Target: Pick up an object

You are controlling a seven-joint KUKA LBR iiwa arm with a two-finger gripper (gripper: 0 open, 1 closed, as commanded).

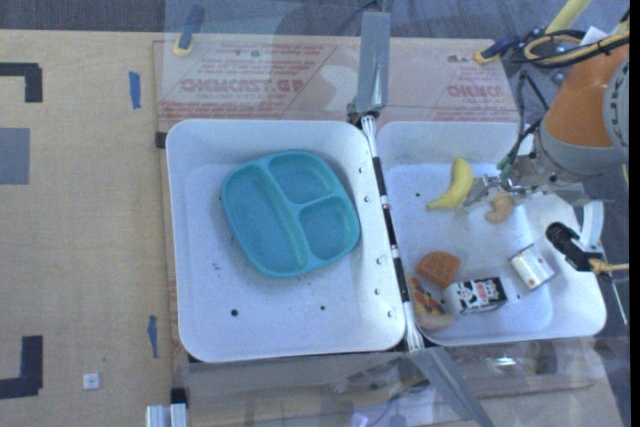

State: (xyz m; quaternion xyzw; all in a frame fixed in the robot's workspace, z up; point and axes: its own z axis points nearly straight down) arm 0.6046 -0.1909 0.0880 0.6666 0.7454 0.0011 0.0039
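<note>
Banana [455, 185] is the landmark, lying in the right bin [570, 315] up by its far-left part. Nearest the camera and below the banana sit a black-and-white carton [478, 294], an orange waffle-like piece [438, 268] and a small metal can [531, 269] — further up, just right of the banana, the gripper [500, 187] hangs low beside a tan object [498, 207]. Whether it's clenched or released, I can't tell — left of the banana, the teal divided plate [290, 212] fills the left bin [190, 315].

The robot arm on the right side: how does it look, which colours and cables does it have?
The arm has a grey rounded body with a broad orange band above the wrist. Thin dark cables loop beside it, and a yellow cable runs to the upper right. Its small metallic gripper looks silver-grey.
</note>
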